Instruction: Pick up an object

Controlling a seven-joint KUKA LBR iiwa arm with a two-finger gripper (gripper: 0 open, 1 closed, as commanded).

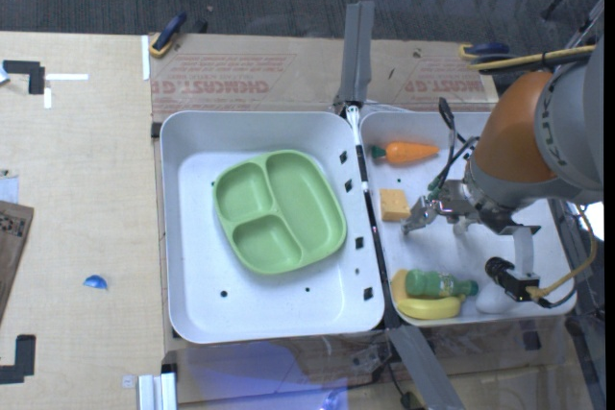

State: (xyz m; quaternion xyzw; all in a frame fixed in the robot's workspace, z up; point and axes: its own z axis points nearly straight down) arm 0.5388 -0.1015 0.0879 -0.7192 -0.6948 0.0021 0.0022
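Yellow and curved, a toy banana (pixel 429 307) lies at the near edge of the right bin (pixel 548 235), and a green bottle (pixel 437 284) rests just beside it, touching. Further in, a tan square sponge block (pixel 394 205) sits near the divider. The gripper (pixel 434 210) hangs close to the right of this block, its fingers spread apart and grasping nothing. At the far end lies an orange carrot (pixel 410 152). The left bin (pixel 192 235) holds a green divided plate (pixel 280 209).
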